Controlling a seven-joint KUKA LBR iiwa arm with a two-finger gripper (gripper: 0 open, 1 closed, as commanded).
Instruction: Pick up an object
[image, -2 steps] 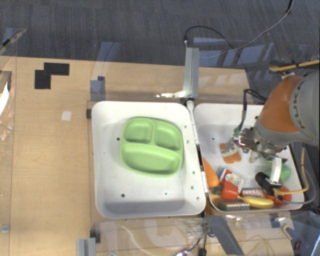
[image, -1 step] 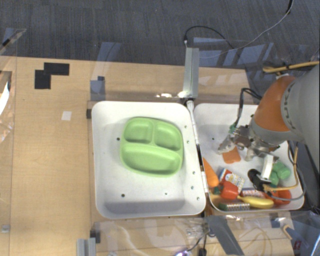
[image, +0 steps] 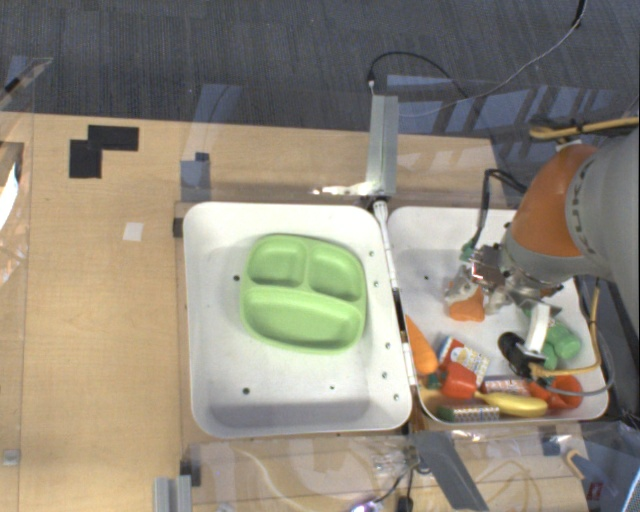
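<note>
Banana (image: 512, 404) front of right bin (image: 430, 240) | hand (image: 478, 285) over orange piece (image: 466, 310)

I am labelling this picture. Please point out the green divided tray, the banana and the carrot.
green divided tray (image: 300, 318): camera view, floor of its large compartment.
banana (image: 512, 404): camera view, middle of its yellow body.
carrot (image: 421, 347): camera view, middle of its orange body.

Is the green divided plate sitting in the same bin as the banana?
No, the green divided plastic plate lies in the left white bin, while the yellow banana is in the right one.
</note>
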